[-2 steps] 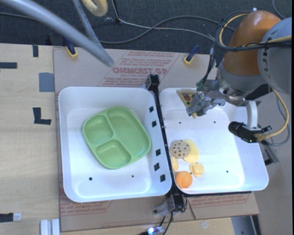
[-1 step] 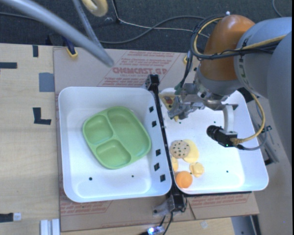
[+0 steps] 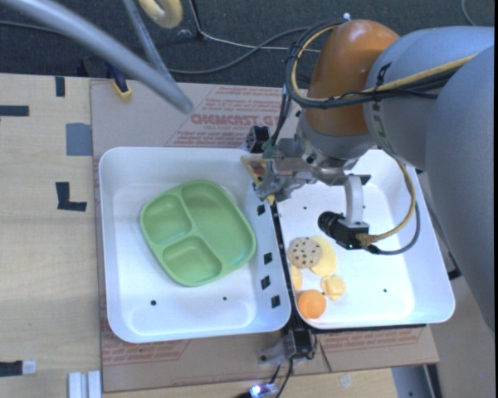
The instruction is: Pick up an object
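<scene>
In the right bin (image 3: pixel 415 293) lie a speckled cookie (image 3: pixel 304 251), a pale yellow piece (image 3: pixel 324 260), a small yellowish lump (image 3: pixel 334 286) and an orange ball (image 3: pixel 312 304), all near the bin's left wall. My gripper (image 3: pixel 267 182) hangs over the ridge between the two bins at their far end, above and apart from these objects. The wrist and its orange band (image 3: pixel 349 73) hide the gripper's tip. Nothing is visibly held.
The left bin (image 3: pixel 124 305) holds a green divided tray (image 3: pixel 197 231). A black camera unit with a cable (image 3: pixel 342 229) hangs off the wrist over the right bin. A grey pole (image 3: pixel 91 36) crosses the top left.
</scene>
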`<control>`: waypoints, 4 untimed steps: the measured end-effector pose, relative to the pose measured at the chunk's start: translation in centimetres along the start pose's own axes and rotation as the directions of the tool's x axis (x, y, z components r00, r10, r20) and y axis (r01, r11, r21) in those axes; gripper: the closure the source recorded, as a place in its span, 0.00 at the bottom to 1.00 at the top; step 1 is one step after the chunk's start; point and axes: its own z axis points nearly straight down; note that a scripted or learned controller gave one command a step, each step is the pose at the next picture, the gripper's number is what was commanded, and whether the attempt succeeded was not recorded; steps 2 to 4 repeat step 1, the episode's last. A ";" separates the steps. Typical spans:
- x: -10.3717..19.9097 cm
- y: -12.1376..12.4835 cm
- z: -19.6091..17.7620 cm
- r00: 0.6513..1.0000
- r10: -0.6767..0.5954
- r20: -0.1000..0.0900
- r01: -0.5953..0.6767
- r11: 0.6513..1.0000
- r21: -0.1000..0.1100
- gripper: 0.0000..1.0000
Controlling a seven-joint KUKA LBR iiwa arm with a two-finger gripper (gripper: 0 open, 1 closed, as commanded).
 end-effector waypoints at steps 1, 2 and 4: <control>5.5 -0.2 -0.5 1.000 -0.002 0.000 0.002 1.000 0.001 1.00; 5.5 -0.2 -0.5 1.000 -0.002 0.000 0.002 1.000 0.001 1.00; 5.5 -0.2 -0.5 1.000 -0.002 0.000 0.002 1.000 0.001 1.00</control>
